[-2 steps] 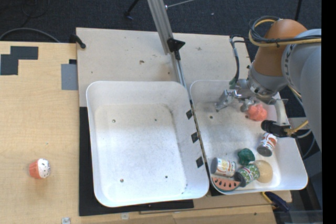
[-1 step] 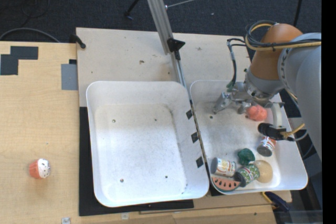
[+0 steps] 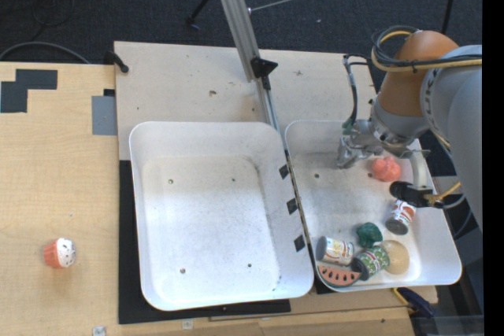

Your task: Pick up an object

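My gripper [image 3: 347, 156] hangs over the upper part of the right bin [image 3: 315, 193], low above its floor; nothing shows between its fingers. A pink-red lump [image 3: 385, 168] lies just to its right, apart from it. A small red-and-white can [image 3: 401, 216] sits below that lump. Along the bin's near edge lie a small jar with a yellow label [image 3: 338, 250], a dark green object [image 3: 368, 233], a green can [image 3: 374, 260], a tan round object [image 3: 397, 256] and a watermelon slice [image 3: 342, 276].
The left bin [image 3: 206, 216] holds only specks. A slanted metal rail [image 3: 240, 20] stands behind the bins. A small red-and-white toy [image 3: 60, 253] lies on the wooden bench at far left. Cables and the arm crowd the right side.
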